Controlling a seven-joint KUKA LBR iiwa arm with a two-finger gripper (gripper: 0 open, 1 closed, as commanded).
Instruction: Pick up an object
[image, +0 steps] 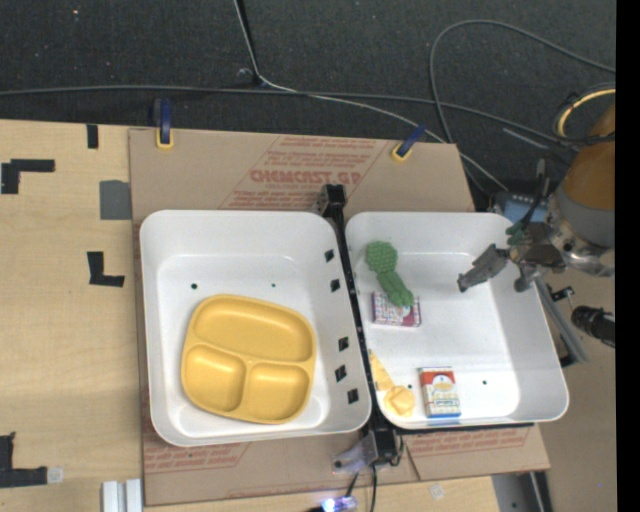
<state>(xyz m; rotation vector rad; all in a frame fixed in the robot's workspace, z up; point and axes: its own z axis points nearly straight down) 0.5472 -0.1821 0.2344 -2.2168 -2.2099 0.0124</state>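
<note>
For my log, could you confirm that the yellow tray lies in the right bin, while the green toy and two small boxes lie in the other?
Not quite: the camera view shows the yellow tray in the left bin. The green toy and two small boxes lie in the right bin.

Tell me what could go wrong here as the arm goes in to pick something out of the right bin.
The green brush and the small pink packet touch, so a grab at one may drag or nudge the other. The yellow pieces sit tight against the right bin wall near the divider, leaving little finger room. The gripper hovers near the bin's far right rim, so a low approach might clip it.
</note>
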